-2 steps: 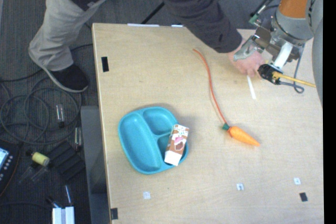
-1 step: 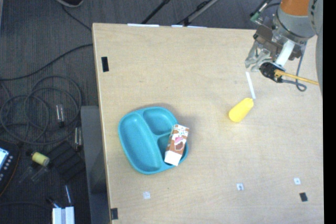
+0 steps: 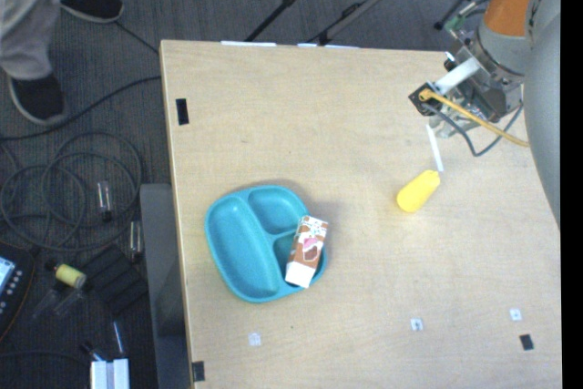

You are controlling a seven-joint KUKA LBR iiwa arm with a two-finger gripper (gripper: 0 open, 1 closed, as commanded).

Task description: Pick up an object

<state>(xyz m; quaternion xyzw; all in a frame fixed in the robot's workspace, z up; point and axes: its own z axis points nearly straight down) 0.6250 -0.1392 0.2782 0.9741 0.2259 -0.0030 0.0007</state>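
Hovering at the bench's [image 3: 364, 105] far right, my claw [image 3: 435, 150] sits just above the yellow object [image 3: 418, 192], not touching it; whether it's released or clenched I cannot tell from this angle. I judge this the approach step, nothing grasped yet, with the yellow piece lying loose on bare wood, well apart from the blue divided plate [image 3: 239, 241] and the small carton [image 3: 307, 251] resting on its right rim. Next move calls for coming down and forward a bit, centring over the yellow body, then closing.
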